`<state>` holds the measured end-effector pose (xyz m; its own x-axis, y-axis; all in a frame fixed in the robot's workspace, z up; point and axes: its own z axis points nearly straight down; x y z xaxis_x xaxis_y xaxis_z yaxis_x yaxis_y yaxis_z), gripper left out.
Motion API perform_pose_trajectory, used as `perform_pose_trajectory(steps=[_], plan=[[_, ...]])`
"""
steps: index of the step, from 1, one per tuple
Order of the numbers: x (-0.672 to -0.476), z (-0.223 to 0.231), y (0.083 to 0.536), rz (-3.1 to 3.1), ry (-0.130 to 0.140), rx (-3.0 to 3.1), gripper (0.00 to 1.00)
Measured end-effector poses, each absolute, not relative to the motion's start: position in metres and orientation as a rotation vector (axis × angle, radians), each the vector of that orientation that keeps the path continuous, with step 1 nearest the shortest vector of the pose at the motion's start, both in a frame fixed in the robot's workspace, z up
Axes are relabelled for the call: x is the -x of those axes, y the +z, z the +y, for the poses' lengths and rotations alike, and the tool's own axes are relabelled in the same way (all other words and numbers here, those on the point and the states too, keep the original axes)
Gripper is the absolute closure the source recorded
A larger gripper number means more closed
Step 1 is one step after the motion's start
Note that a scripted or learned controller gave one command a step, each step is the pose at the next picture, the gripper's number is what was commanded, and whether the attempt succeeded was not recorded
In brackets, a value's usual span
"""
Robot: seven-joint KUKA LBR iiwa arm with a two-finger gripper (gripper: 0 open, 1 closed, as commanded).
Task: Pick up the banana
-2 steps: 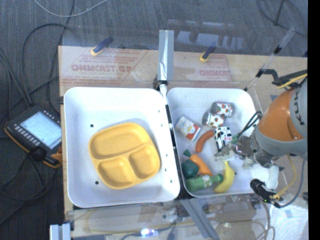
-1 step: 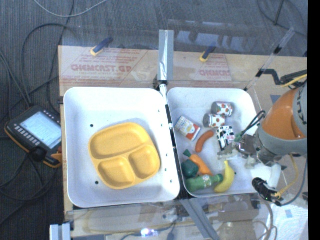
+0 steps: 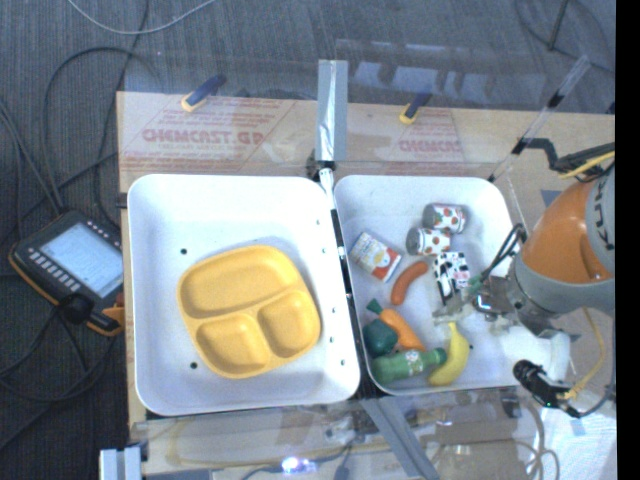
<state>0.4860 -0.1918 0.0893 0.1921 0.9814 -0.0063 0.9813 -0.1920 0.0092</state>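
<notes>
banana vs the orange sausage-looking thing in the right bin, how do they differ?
The banana is yellow and curved; the sausage is orange-red and nearly straight. The banana lies near the bin's front edge beside the green bottle; the sausage lies mid-bin beside the small carton. Both are small elongated items lying flat in the right bin.

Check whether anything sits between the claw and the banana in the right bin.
Nothing visible does. The claw hangs just above the banana, which lies near the bin's front edge. A green bottle touches the banana's left side, outside the gap.
</notes>
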Motion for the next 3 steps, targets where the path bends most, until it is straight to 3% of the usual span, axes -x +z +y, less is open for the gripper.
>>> perform_pose_trajectory(steps=[1, 2, 3], plan=[[-0.4864, -0.1912, 0.0983, 1.991, 0.003, -2.417, 1.00], [-0.4864, -0.1911, 0.0982, 1.992, 0.003, -2.417, 0.00], [-0.4855, -0.1888, 0.0894, 1.977, 0.002, -2.428, 0.00]])
